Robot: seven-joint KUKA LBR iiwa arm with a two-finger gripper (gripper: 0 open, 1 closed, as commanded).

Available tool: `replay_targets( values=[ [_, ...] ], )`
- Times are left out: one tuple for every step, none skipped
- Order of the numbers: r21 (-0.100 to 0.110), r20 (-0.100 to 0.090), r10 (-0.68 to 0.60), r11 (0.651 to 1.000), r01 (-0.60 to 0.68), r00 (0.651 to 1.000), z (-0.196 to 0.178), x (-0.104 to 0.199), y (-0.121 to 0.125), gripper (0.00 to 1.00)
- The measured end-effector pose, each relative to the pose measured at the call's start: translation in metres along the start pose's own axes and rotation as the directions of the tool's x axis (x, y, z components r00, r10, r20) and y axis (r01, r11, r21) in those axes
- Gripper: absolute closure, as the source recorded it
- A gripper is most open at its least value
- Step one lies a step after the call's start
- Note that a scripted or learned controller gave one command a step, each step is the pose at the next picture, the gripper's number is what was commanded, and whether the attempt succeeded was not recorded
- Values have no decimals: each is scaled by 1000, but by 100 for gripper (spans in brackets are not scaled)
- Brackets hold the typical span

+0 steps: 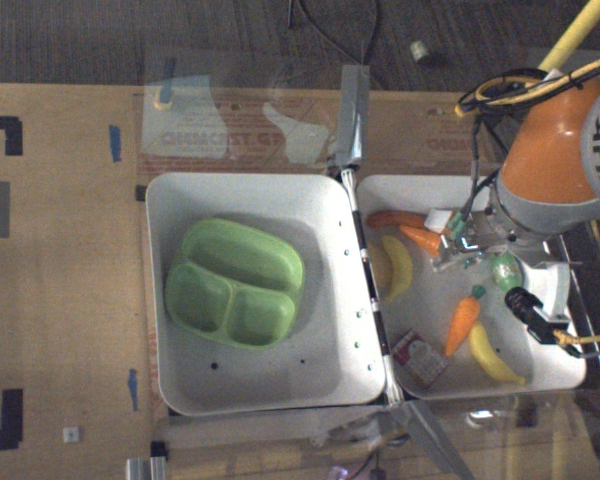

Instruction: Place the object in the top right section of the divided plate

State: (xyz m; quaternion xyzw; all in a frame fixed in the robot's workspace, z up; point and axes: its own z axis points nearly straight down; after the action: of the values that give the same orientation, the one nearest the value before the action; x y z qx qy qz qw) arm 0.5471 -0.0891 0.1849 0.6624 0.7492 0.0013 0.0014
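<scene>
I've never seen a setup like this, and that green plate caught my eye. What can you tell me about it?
The green divided plate is a rounded rectangle, seemingly of matte plastic, light green all over. Raised ridges split it into three sections: one long one along the upper side and two smaller ones below. It lies flat and slightly turned in the left white bin, resting on the bin's floor. Nothing sits in its sections, and nothing else touches it.

One fixed camera looks down at a slant on both white bins (180, 368), arm (555, 163) entering right.
</scene>
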Motion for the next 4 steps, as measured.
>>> replay_targets(
  values=[
    [2,2,123,992,-123,992,-251,63,34,100],
    [6,-1,-214,977,214,977,-219,128,-10,100],
    [4,-2,-319,948,319,948,-9,192,-15,100],
    [1,-1,-336,942,336,942,-102,206,25,100]
  ],
)
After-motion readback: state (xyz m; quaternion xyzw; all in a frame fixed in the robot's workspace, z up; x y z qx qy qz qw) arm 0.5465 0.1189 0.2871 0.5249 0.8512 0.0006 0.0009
